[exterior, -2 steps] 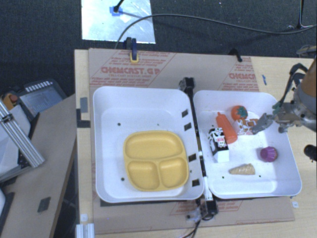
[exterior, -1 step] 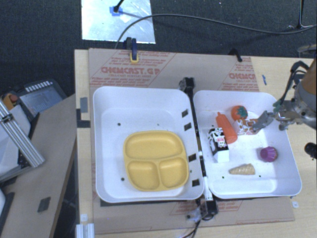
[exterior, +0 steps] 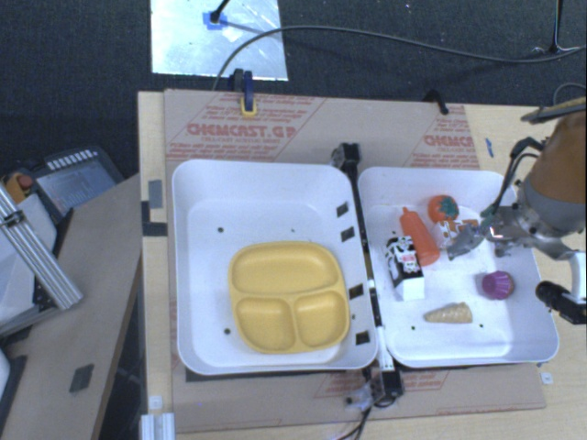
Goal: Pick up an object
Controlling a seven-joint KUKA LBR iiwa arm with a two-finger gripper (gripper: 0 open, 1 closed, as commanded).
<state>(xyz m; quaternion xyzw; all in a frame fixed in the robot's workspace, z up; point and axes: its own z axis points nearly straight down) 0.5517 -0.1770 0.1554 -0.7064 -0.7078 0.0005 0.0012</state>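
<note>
Just right of the milk carton, found the orange bottle: smooth plastic, slim and tapered, lying flat on the floor of the right bin. Noted its long axis running slantwise, narrow cap end up and away from the carton toward the far rim, thicker end down and to the right. Looked to be touching the carton's upper corner or nearly so; could not tell which.

Right of the carton, past the bottle, saw the hand, grey metal, low over the bin floor at the end of the arm with its orange band. Could not tell whether the hand stood apart or together; saw nothing clamped in it.

Took the carton itself for a boxy thing, black-and-white patched, lying on its side with a plain white end toward the near rim.

Up and right of the carton, marked a round orange toy fruit with a green top, close by the hand. Right of the carton and lower, a small purple cup, ribbed. Below and right of the carton, a tan cone, tip to the left.

Left of the carton, across black clips, saw the left bin holding a glossy yellow tray with three compartments. Under both, a surface of printed cardboard.
</note>
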